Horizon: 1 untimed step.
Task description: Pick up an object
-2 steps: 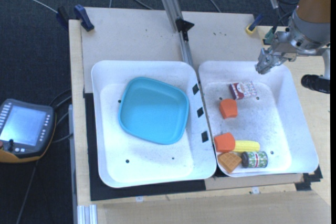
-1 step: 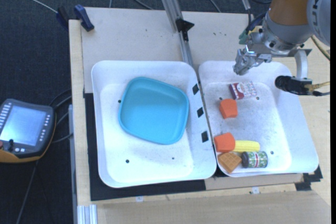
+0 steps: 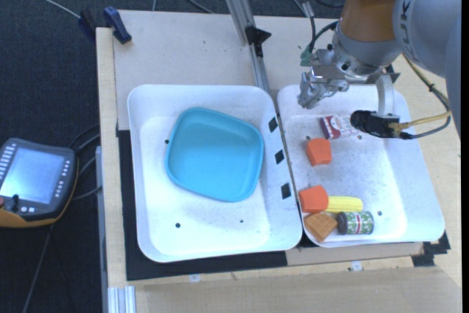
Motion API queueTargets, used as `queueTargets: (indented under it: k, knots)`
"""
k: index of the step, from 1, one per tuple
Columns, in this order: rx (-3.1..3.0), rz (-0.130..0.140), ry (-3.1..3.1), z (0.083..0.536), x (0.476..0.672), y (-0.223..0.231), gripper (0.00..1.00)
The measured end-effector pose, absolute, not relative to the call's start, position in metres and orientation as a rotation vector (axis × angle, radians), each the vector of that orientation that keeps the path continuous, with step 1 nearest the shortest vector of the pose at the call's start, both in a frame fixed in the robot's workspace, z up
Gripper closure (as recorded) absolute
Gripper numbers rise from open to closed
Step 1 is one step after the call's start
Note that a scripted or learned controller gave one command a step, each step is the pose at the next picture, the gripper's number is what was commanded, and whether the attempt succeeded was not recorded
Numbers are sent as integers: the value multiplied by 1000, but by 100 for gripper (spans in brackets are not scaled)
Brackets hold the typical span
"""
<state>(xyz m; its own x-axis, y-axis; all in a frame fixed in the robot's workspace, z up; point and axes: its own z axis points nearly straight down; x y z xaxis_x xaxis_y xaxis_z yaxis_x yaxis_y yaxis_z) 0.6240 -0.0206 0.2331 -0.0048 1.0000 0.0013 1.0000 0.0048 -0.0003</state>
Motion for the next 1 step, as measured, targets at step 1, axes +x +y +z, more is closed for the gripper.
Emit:
queueTargets:
  k: [1]
  knots:
    - [-2215,-3,-2227,240,630,40,100]
